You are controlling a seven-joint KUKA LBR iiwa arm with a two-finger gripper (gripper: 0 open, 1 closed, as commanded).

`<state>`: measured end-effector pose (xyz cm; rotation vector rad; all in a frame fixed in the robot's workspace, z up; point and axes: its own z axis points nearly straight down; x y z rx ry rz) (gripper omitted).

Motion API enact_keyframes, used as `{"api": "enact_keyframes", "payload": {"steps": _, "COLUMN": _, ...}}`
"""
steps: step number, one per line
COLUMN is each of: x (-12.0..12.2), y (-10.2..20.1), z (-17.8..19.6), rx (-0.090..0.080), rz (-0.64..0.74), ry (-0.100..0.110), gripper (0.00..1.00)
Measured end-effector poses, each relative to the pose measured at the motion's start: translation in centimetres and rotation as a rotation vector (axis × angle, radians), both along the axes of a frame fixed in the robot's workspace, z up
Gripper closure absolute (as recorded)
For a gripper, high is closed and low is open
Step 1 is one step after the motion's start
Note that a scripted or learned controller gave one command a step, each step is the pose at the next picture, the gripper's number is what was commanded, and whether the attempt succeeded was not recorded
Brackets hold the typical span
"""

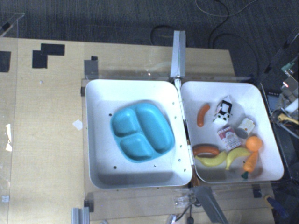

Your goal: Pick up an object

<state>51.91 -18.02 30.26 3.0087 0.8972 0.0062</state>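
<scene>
Pale wooden bench (46, 125) bearing two white bins side by side. Left bin (98, 139) holding a blue divided plate (142, 130), lying centrally. Right bin (252, 97) holding the pickable items: yellow banana (229, 157) lying along the near wall, touching a hot dog (206, 150); carrot (250, 163) lying just under an orange (254, 144); small black-and-white carton (224, 111) standing further back.

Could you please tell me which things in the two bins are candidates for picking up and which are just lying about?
Candidates, all in the right bin:
sausage
hot dog
banana
orange
carrot
black-and-white toy
small packet
grey-white piece

Lying about:
blue divided tray in the left bin
cables on the floor
</scene>
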Motion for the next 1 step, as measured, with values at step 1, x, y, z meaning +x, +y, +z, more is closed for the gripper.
{"api": "enact_keyframes", "payload": {"steps": 1, "x": -3.09, "y": -2.58, "z": -0.62, "rx": 0.001, "rz": -0.176, "ry": 0.003, "gripper": 1.0}}
